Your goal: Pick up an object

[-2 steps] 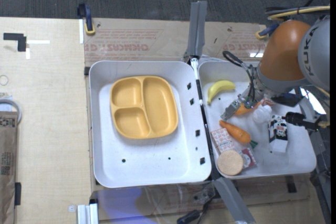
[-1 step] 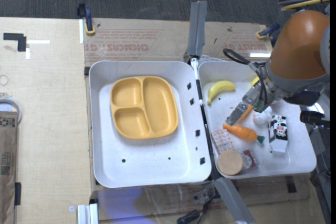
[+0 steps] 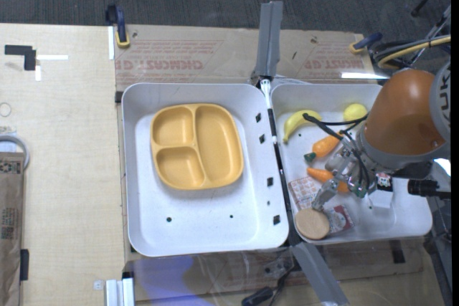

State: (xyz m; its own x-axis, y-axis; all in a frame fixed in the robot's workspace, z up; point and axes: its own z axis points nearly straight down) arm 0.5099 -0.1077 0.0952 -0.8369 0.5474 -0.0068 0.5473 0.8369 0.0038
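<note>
Round tan wooden disc (image 3: 313,224), flat beside orange carrot (image 3: 320,173)

The pale wooden counter (image 3: 57,175) carries two shallow white bins side by side, the left bin (image 3: 143,226) and right bin (image 3: 409,222); cardboard (image 3: 186,54) lies behind them.

Left bin (image 3: 143,226): holds a yellow divided plate (image 3: 196,146), three compartments.
Right bin (image 3: 401,226): banana (image 3: 295,122), lemon (image 3: 355,112), two carrots (image 3: 326,145) (image 3: 320,173), a round wooden disc (image 3: 313,223) near the front wall, a printed packet (image 3: 304,188).
Arm (image 3: 405,115): reaches in from the right over the right bin.
Gripper (image 3: 331,190): low among the carrots and packet, just above the disc.
</note>
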